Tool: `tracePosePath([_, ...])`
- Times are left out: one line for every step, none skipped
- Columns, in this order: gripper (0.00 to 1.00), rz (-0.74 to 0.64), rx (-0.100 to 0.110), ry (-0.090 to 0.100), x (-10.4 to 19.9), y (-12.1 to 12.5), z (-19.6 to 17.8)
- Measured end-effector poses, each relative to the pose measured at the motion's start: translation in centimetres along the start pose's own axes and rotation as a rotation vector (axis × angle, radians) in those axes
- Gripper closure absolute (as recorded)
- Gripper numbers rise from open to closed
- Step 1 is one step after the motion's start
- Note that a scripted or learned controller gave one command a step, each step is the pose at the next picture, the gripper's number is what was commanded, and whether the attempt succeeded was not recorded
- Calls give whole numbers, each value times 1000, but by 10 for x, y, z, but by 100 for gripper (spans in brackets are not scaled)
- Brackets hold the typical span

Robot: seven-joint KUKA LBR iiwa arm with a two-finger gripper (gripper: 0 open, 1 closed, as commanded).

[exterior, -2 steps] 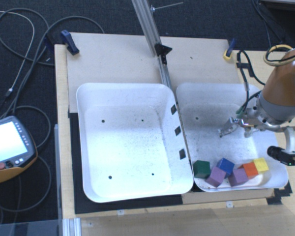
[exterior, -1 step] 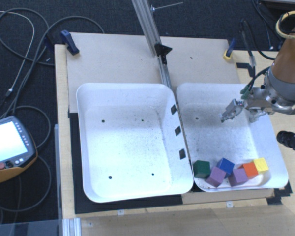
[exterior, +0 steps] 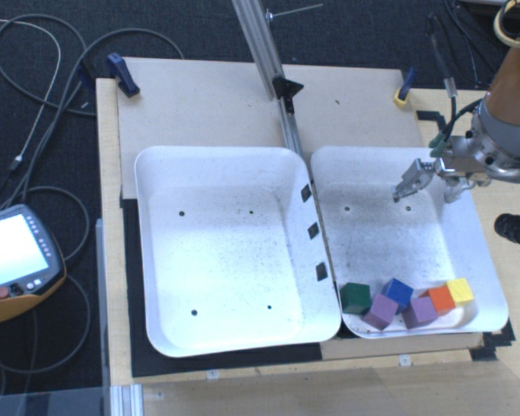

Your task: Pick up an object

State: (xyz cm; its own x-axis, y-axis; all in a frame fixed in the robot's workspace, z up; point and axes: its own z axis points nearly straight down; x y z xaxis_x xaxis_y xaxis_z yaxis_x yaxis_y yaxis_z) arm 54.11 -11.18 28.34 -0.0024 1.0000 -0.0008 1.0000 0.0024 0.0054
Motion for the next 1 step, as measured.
tracePosePath([0,-4,1,2,49,6,-11])
